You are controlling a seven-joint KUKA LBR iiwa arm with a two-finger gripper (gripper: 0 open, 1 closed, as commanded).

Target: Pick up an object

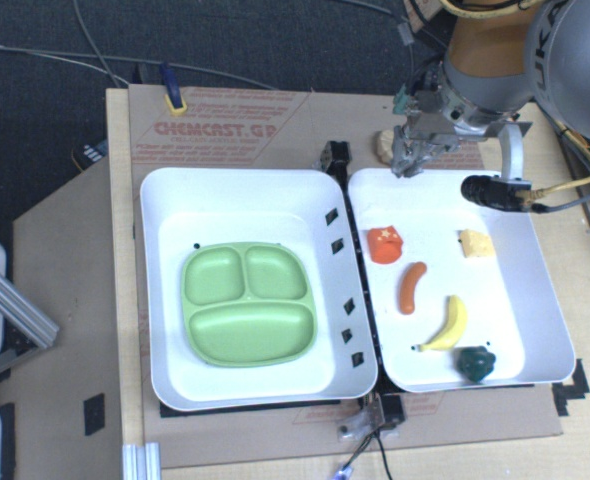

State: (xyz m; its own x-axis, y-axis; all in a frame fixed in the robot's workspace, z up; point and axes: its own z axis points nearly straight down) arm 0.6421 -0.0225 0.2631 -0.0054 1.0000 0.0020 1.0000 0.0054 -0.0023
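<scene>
- Camera view, nearest edge first: a dark green vegetable (pixel 475 363) lies in the right bin (pixel 535 298), just below a banana (pixel 448 327).
- Just above the banana lie a sausage (pixel 409 287), a red piece (pixel 384 245) and a pale yellow block (pixel 475 243).
- Left of the banana, the left bin (pixel 165 268) holds a green divided plate (pixel 247 302).
- Farthest from the banana, the arm (pixel 495 38) points down; its gripper (pixel 411 161) hangs over the right bin's far rim, holding nothing.

A divided tray (pixel 247 303) lies in the left bin (pixel 165 268); five small items lie in the right bin (pixel 535 268).
</scene>
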